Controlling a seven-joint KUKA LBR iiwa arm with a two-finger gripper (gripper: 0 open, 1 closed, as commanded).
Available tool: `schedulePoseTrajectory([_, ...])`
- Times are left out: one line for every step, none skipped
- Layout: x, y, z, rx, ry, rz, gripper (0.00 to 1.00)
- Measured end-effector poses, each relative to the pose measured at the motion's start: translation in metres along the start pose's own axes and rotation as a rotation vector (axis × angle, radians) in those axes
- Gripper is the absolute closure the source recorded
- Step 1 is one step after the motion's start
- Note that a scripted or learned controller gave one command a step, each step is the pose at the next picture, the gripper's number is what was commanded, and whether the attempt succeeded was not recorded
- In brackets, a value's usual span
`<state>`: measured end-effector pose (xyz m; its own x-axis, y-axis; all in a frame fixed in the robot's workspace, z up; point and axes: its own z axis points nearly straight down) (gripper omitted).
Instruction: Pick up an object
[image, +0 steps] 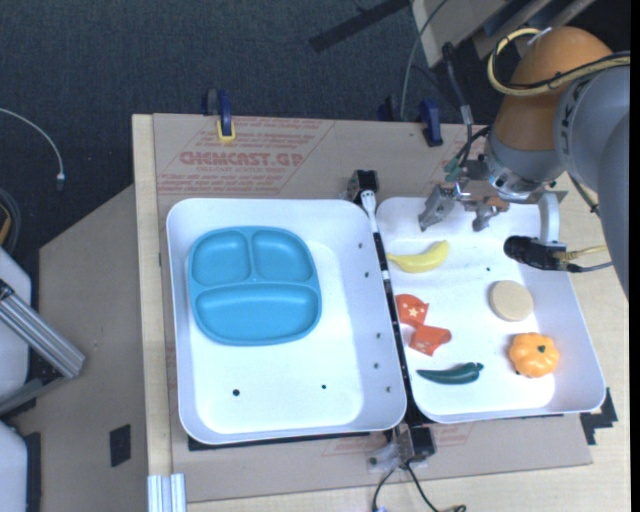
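Gripper (462, 208) positioned over the far edge of the right bin (575, 330), fingers spread apart, nothing between them.

The fingers hang above bare bin floor, just beyond the yellow banana (420, 257), without touching it. Further contents of the right bin: a red pepper piece (421, 325) near the left wall, a dark green chili (450, 373) towards the front, an orange pumpkin (533, 354) and a beige round disc (511, 300) to the right. The left bin (190, 400) holds a blue divided plate (255, 284).
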<state>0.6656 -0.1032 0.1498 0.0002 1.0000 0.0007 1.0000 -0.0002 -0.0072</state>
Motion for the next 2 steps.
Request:
schedulePoseTrajectory([-0.001, -0.004, 0.064, 0.001, 0.000, 0.000, 0.00])
schedulePoseTrajectory([-0.001, -0.001, 0.048, -0.009, -0.001, 0.000, 1.00])
